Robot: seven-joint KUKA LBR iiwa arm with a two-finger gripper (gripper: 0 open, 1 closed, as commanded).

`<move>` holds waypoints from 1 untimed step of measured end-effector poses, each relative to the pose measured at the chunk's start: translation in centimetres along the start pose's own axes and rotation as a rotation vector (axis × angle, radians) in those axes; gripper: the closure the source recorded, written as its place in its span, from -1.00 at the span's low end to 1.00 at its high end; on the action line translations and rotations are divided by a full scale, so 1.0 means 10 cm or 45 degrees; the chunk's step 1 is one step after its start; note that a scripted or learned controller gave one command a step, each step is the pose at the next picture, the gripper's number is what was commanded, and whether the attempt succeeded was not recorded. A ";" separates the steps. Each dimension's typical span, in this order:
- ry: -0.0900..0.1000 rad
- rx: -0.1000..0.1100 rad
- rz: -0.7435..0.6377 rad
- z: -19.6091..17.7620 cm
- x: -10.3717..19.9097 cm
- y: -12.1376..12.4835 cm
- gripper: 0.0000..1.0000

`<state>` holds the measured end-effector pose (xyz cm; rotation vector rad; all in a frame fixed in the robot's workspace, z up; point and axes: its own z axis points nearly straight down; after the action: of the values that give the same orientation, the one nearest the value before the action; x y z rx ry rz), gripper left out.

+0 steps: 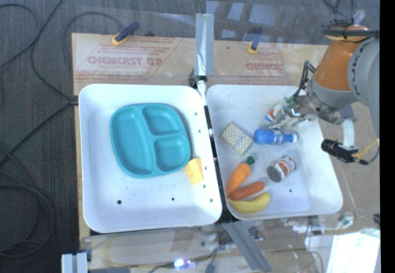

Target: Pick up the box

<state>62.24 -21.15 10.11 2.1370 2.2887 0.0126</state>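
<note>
The box (pixel 236 136) is small and flat with a pale dotted pattern; it lies in the left middle of the right bin (pixel 321 204). My gripper (pixel 285 112) hangs over the upper right part of that bin, well to the right of the box and just above a blue bottle (pixel 273 137). The grey arm with its orange band (pixel 339 68) reaches in from the right. Nothing is visible between the gripper's tips, and its state is not readable from here.
Also in the right bin are a carrot (pixel 239 175), a red sausage (pixel 247 191), a banana (pixel 250 204) and a small can (pixel 281 168). The left bin (pixel 92 204) holds a teal divided plate (pixel 150 138) and a yellow block (pixel 194 171).
</note>
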 end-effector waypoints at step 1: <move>-0.005 0.024 0.549 0.06 0.08 0.26 1.00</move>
<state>64.77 -20.15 9.57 2.5870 1.7848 -0.0095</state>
